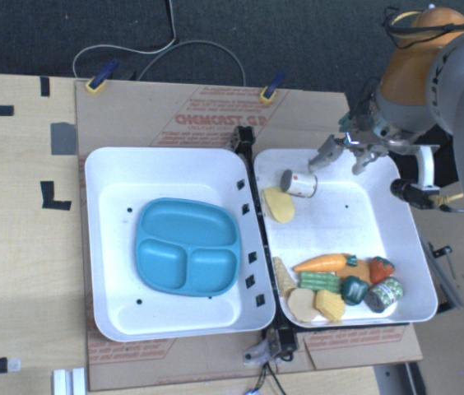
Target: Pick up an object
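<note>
My gripper (343,160) hangs over the back edge of the right bin (396,220), open, with nothing between its fingers (323,155). Just in front and left of it a small white can with a red end (299,184) lies on its side. A pale yellow piece (280,206) lies beside the can, near the bin's left wall. Along the bin's front lie an orange carrot (324,262), a green vegetable (320,281), a red pepper (381,267), a dark green tin (386,294), a yellow corn piece (330,305) and a tan round slice (301,304).
The left bin (109,220) holds a blue divided plate (187,246). A black divider strip (252,212) runs between the two bins. The arm's grey and orange wrist (417,64) stands over the bench's back right corner. Cables trail behind the bins (166,48).
</note>
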You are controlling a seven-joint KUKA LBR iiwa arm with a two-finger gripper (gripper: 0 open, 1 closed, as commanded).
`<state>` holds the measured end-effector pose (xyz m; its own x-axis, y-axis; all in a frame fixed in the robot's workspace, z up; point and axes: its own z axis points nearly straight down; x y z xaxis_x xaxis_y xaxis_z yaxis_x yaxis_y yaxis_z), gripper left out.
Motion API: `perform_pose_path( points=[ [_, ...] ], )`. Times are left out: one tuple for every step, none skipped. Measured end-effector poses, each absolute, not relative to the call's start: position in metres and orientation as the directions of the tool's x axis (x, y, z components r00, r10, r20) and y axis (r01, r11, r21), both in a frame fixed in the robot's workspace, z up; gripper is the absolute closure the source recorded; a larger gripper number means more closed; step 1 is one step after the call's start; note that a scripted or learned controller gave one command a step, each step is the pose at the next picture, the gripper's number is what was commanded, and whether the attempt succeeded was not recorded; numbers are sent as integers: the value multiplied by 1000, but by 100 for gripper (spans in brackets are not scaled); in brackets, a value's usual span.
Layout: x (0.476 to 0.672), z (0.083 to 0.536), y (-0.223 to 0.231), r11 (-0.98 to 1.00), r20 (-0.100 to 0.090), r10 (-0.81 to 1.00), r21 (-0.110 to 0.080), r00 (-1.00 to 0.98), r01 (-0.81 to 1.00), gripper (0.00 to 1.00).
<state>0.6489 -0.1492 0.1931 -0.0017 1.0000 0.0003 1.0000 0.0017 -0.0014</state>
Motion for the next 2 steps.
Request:
perform_pose_path(
  points=[
    [669,79,-107,5,-3,1000,2,-5,1000,0],
    [669,96,-108,3,-2,1000,3,-3,1000,100]
  ],
)
